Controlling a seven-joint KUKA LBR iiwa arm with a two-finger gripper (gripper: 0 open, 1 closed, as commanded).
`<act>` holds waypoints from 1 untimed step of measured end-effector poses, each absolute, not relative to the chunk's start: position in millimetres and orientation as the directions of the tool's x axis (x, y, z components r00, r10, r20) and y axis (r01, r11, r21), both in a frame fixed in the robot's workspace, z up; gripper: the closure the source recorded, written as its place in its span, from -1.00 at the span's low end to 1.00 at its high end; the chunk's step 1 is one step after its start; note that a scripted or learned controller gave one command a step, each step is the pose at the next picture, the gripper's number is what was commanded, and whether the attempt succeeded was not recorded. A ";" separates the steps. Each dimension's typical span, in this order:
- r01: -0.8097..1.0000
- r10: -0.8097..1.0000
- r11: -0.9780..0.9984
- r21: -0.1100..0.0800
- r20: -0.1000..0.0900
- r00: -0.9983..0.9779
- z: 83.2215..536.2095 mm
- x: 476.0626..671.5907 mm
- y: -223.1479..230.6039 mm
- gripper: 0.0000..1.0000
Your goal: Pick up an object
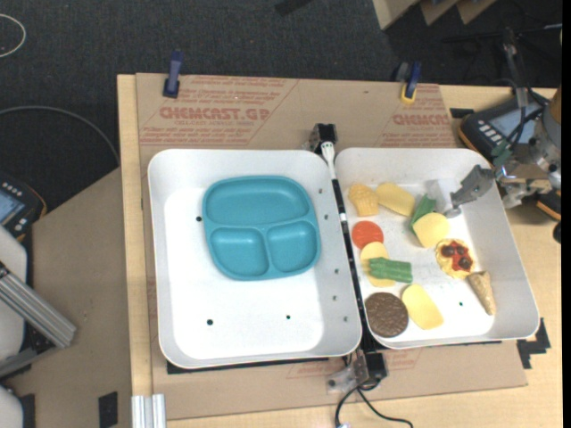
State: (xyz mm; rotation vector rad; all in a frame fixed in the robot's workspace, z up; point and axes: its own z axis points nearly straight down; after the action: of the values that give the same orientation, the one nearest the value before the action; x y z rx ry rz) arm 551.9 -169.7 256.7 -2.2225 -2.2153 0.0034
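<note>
My gripper [443,200] reaches into the right bin [508,239] from the right edge. It is open and hangs over the bin's back middle. Its grey fingers [468,188] stand just above a green toy vegetable [422,212] and a yellow round piece [432,231], with nothing seen held between them. Around them lie a yellow corn piece [362,200], a yellow wedge [395,198], a red tomato [367,234], green beans [390,269], a pizza slice [454,257], a cone [483,292], a brown patty [386,314] and a yellow lemon shape [422,308].
The left bin [178,283] holds a blue divided plate [260,226]. Both bins rest on a cardboard sheet [223,110] clamped at the back. The arm's wrist and cables [526,159] sit over the right bin's back right corner.
</note>
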 end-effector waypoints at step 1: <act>1.000 1.000 -0.001 -0.008 0.003 0.001 200.2 513.5 -157.7 -1.00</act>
State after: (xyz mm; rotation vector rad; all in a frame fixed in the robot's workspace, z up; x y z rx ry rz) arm 513.5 -157.7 200.2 -2.2169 -2.2141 0.0055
